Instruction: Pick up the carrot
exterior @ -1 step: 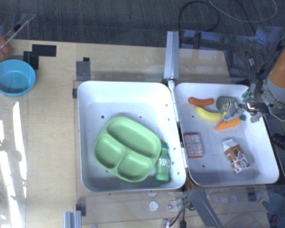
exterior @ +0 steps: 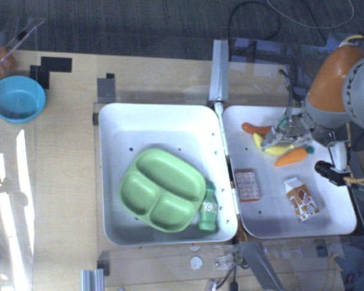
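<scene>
The carrot (exterior: pixel 290 157), a short orange piece, lies in the right bin (exterior: pixel 273 223) near its right side. It touches a yellow banana-like toy (exterior: pixel 268 147) on its left. My gripper (exterior: pixel 286 138) hangs low over these two, just above the carrot's upper edge. Its fingers are spread open with nothing between them. The grey arm with its orange band (exterior: pixel 332 80) comes in from the upper right.
An orange-red toy (exterior: pixel 254 128) lies at the back of the right bin, a small patterned card (exterior: pixel 246 185) and a little carton (exterior: pixel 301 199) nearer the front. The left bin (exterior: pixel 115 162) holds a green divided plate (exterior: pixel 163 189) and a green bottle (exterior: pixel 208 210). A blue bowl (exterior: pixel 17 99) sits far left.
</scene>
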`<state>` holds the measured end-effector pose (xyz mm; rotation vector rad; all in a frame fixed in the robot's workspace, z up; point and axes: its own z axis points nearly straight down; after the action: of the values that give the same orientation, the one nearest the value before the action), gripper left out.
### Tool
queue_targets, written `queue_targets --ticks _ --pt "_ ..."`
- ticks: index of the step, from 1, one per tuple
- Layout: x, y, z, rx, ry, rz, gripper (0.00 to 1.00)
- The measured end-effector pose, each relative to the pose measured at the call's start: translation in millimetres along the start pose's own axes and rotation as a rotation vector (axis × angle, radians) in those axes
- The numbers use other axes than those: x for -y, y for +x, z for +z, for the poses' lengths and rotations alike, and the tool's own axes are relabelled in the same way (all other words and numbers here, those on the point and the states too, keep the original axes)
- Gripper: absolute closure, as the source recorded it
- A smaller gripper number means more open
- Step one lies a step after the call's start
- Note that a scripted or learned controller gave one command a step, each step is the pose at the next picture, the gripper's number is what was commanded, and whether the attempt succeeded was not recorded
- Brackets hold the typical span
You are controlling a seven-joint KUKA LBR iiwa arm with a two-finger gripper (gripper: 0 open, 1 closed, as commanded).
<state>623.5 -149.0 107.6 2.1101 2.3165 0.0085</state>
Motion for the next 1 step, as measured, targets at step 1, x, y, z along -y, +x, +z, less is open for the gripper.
queue_targets --ticks 1 --pt "23.5 -45.1 19.0 0.000 0.001 -0.107 0.00"
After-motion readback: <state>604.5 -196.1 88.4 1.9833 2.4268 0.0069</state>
